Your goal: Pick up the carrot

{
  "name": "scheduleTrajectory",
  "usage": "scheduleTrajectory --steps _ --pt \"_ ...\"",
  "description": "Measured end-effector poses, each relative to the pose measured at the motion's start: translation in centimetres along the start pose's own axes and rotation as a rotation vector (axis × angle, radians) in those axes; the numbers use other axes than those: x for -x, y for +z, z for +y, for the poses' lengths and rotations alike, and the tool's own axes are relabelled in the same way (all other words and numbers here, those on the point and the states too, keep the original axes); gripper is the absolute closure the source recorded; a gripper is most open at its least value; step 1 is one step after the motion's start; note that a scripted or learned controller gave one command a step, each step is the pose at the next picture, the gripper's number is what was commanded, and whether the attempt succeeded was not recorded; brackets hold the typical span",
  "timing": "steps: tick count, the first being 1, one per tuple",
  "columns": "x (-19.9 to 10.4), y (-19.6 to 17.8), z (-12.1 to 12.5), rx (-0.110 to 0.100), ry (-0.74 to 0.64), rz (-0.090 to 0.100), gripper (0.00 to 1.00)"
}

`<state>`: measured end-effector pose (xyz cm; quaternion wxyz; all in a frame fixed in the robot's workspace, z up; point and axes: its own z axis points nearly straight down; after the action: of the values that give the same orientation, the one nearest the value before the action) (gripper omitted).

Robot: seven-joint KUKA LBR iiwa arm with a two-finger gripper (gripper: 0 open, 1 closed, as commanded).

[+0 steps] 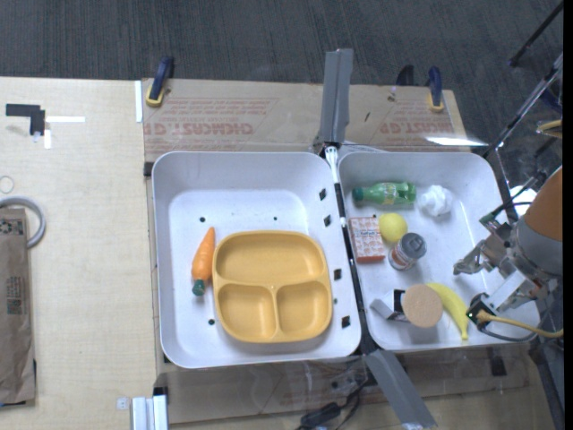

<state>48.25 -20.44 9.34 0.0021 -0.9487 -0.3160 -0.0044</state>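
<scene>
Beside the yellow tray (pixel 269 286) lies an orange, green-tipped carrot (pixel 203 258).

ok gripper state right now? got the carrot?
Gripper: state cannot be told; it sits at the right bin's right edge. The carrot lies in the left bin beside the yellow plate.

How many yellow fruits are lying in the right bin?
2. A round yellow lemon sits mid-bin beside the red-and-white box; a curved yellow banana lies near the front, next to the tan wooden disc. Others could be hidden.
</scene>
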Motion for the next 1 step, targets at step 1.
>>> scheduleTrajectory --steps 1 --pt "0.27 -0.77 -0.01 -0.002 -0.001 -0.007 1.00"
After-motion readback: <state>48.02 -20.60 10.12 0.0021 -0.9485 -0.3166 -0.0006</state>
